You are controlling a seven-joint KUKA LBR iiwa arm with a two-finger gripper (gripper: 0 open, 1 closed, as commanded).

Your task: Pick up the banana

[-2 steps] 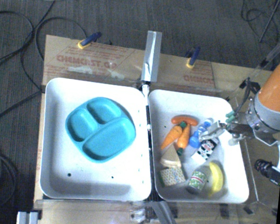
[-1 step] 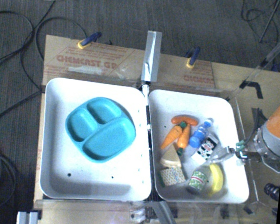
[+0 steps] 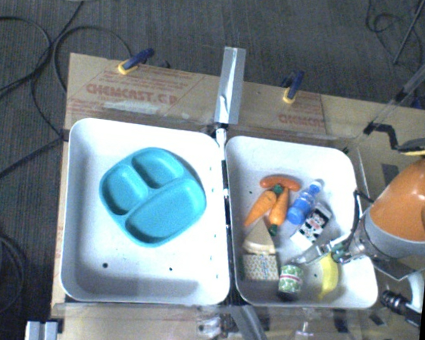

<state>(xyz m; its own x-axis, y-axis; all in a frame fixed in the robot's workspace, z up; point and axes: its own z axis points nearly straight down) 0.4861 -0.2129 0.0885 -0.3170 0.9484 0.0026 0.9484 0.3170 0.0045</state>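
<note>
Banana (image 3: 328,276) in right bin's near corner, just beside gripper (image 3: 323,254)

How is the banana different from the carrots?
The banana is yellow; the two carrots are orange with green tips. The banana lies by itself near the right bin's lower right corner, close to the end effector; the carrots lie side by side nearer the bin's middle. The banana looks slightly curved; the carrots taper straight to a point. Both are toy foods in the same bin.
</note>
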